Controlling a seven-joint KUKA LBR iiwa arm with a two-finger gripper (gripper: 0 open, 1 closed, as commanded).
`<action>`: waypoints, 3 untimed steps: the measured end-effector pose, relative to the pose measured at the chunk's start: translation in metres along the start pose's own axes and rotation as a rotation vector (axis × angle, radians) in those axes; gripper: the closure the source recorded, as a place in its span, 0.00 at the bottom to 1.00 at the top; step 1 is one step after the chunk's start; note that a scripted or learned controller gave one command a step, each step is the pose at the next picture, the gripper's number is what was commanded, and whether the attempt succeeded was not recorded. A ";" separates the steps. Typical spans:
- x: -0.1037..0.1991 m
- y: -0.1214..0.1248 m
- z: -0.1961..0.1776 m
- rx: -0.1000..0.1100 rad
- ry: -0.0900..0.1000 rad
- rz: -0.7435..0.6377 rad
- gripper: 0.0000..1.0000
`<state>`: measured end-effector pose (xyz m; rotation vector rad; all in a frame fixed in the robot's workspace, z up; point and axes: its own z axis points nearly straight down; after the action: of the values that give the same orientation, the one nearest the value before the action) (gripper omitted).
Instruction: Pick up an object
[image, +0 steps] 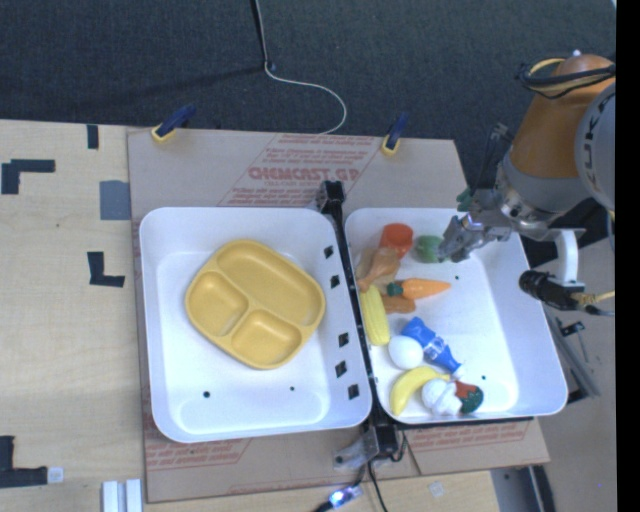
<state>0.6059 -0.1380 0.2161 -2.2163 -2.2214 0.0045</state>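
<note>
My gripper (457, 243) hangs over the far part of the right bin (520, 330), just right of a small green item (428, 248). Nothing shows between its fingertips. The right bin holds a red-orange piece (397, 236), a tan item (378, 266), a toy carrot (420, 289), a yellow corn cob (374, 316), a blue bottle (429, 340), a white egg (405, 352), a banana (408, 387) and a white-red-green toy (452, 396). The carrot lies a little below and left of the gripper.
The left bin (170, 380) holds a yellow divided plate (254, 302). A black divider (345, 290) runs between the bins. The arm's grey and orange body (560, 130) fills the upper right. Clamps (172, 122) pin the cardboard at the back.
</note>
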 end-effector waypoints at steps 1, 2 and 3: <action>0.032 -0.035 -0.001 0.000 0.000 0.000 1.00; 0.080 -0.061 -0.016 -0.001 0.002 -0.003 1.00; 0.092 -0.069 0.000 0.000 -0.001 0.001 1.00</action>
<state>0.5367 -0.0466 0.2160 -2.2182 -2.2209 0.0050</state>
